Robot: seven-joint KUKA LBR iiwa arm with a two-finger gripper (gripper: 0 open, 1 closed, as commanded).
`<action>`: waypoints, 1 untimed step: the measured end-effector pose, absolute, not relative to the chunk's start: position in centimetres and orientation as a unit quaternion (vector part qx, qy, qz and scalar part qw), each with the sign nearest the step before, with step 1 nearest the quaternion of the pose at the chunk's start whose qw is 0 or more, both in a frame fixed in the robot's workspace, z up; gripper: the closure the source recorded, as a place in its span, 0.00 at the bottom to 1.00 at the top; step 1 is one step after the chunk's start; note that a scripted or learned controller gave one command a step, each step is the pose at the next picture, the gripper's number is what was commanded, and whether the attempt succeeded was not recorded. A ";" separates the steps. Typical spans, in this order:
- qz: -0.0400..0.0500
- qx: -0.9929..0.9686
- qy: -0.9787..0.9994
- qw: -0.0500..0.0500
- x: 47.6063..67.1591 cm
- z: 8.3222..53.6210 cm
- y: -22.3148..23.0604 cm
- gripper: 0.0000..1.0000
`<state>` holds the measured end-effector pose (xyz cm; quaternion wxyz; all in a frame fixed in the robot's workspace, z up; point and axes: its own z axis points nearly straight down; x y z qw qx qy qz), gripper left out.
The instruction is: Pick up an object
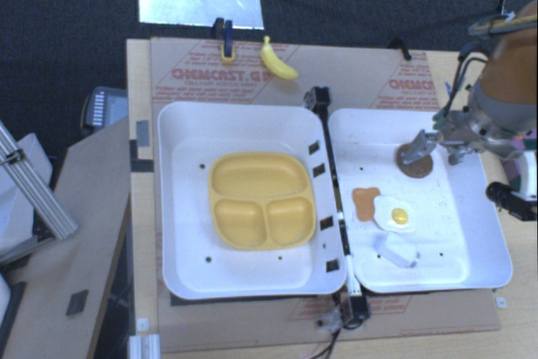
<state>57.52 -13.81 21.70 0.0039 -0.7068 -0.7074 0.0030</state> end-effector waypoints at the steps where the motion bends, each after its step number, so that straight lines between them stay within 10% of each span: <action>1: 0.000 -0.706 -0.708 -0.001 57.8 22.3 -13.8 0.00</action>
